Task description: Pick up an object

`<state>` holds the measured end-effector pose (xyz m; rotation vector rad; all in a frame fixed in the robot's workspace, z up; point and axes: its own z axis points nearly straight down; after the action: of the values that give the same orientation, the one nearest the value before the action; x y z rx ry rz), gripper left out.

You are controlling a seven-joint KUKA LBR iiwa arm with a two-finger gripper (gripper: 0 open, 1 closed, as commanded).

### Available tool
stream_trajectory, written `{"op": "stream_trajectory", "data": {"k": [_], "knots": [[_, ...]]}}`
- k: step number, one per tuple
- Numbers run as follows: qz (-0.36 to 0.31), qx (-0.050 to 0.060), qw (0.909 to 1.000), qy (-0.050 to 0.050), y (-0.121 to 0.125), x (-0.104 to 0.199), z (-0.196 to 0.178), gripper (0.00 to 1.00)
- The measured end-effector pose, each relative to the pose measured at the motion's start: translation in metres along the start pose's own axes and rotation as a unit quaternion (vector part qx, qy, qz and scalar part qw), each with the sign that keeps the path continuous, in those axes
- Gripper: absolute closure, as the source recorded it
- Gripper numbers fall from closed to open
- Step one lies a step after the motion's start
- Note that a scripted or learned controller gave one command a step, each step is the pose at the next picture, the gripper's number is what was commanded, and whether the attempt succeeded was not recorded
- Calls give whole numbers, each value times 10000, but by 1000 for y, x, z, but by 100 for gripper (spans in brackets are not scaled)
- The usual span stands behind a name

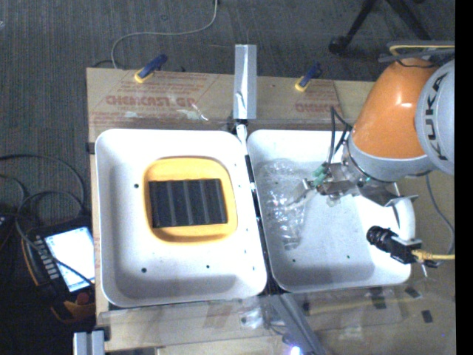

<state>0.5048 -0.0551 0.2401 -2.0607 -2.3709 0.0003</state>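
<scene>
Two blue-and-yellow clamps point(151, 67) point(308, 75) sit on the brown board point(177, 100) behind the bins, a grey upright post point(245, 80) stands between them, and a lit handheld pendant point(63, 256) lies on the floor left of the bench.

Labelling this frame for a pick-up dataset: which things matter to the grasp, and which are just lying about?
Job:
- gripper
- clear crumpled plastic
- right bin
- yellow tray with black insert
- left bin

Lying about:
- two clamps
- tablet
- cardboard sheet
</scene>
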Motion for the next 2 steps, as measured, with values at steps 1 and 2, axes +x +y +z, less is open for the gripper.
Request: {"op": "stream_trajectory", "data": {"k": [1, 2], "knots": [[622, 17, 9981, -13, 7, -21, 57, 0], [853, 16, 9964, -2, 56, -54, 99, 0]]}}
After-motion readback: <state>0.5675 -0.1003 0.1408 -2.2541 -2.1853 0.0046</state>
